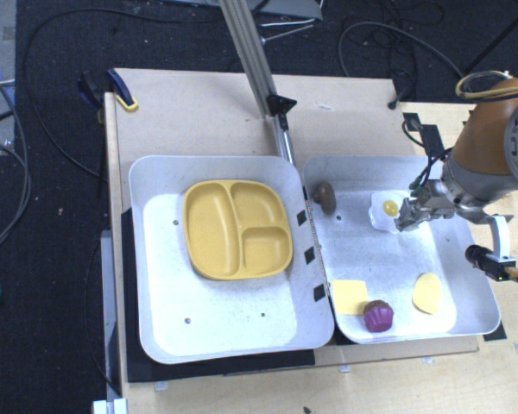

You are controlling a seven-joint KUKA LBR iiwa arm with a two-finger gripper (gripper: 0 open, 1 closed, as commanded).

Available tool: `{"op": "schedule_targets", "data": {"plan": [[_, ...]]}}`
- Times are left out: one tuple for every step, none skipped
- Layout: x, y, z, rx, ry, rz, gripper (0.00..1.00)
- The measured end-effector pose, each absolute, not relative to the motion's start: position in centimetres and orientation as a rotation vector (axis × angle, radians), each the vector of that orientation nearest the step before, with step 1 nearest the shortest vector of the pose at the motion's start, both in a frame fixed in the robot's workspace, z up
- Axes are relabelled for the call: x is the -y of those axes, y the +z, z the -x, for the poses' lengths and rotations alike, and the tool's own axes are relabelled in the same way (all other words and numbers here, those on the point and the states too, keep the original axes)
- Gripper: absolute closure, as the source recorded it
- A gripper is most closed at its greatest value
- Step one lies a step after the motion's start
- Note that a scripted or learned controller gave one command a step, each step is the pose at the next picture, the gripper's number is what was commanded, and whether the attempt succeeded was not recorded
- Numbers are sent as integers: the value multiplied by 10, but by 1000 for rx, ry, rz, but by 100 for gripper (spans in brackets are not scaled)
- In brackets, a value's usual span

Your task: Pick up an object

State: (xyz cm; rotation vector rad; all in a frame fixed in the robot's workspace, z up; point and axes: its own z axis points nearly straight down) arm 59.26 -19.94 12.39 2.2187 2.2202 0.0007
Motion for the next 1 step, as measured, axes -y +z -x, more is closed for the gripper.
{"op": "schedule_targets", "data": {"plan": [[202,187,-599,-2218,5,-2214,100]]}}
